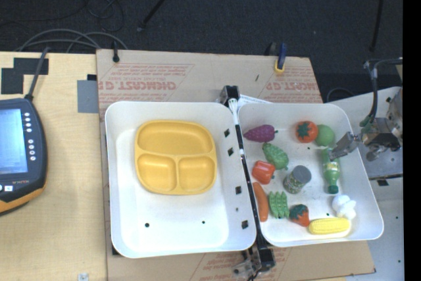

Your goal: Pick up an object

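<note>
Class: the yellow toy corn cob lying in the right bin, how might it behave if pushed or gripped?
The corn cob looks rounded and long, so it probably rolls sideways. Its glossy plastic look suggests it is light, stiff and perhaps slippery.

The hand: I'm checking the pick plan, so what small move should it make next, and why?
Probably ease the hand down and slightly left onto the green bottle. The hand sits at the right bin's right edge, just above that bottle, which lies closest and apart from the grey can.

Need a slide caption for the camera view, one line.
Gripper poised over right white bin of toy produce; yellow divided plate in left white bin.
</note>
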Tool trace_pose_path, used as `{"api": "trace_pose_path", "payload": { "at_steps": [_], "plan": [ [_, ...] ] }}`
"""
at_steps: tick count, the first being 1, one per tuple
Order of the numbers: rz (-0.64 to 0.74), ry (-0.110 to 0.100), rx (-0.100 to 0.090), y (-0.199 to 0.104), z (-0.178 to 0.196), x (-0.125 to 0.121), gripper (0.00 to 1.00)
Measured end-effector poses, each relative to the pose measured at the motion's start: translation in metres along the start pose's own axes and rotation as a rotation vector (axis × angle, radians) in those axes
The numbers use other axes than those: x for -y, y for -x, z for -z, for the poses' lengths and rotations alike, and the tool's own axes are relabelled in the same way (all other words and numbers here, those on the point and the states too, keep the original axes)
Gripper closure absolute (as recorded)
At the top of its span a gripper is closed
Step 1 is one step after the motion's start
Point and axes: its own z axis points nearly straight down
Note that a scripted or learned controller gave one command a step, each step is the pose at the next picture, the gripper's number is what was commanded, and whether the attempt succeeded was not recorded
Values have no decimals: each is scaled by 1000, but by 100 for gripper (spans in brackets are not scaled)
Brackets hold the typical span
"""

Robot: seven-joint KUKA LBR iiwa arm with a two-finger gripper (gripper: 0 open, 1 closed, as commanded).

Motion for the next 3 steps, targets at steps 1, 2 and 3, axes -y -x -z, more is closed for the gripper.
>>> {"api": "trace_pose_path", "payload": {
  "at_steps": [1,2,3],
  "plan": [
    [0,-12,-4,12,-161,7,0],
    [-7,-2,-2,15,-143,4,100],
    [7,4,-3,-79,-80,11,100]
  ]
}}
